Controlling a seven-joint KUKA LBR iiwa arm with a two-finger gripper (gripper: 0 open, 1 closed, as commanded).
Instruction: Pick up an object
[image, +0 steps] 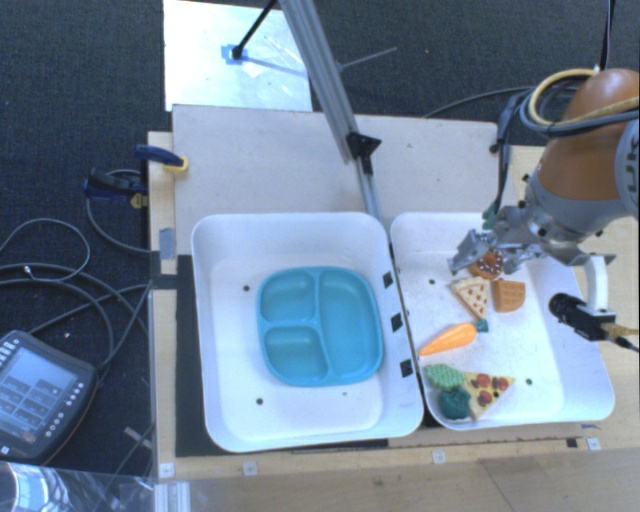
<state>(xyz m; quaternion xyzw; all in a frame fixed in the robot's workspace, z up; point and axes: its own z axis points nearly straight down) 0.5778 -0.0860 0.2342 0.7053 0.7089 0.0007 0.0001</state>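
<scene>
My gripper (490, 256) hangs over the upper middle of the right bin (580, 385). Its fingers stand open, spread either side of a small brown speckled toy food (488, 266) that lies low between them. Just below it lie a triangular yellow wedge (470, 296) and an orange-brown toast piece (508, 295). Lower in the bin are an orange carrot (447, 338), a green leafy piece (444, 377), a pizza slice (487, 389) and a dark green lump (456, 403).
The left bin (225, 390) holds a blue divided plate (322, 325). A grey slanted pole (335, 90) crosses the bench top above the bins. A black part on the arm (572, 312) hangs over the right bin's right side.
</scene>
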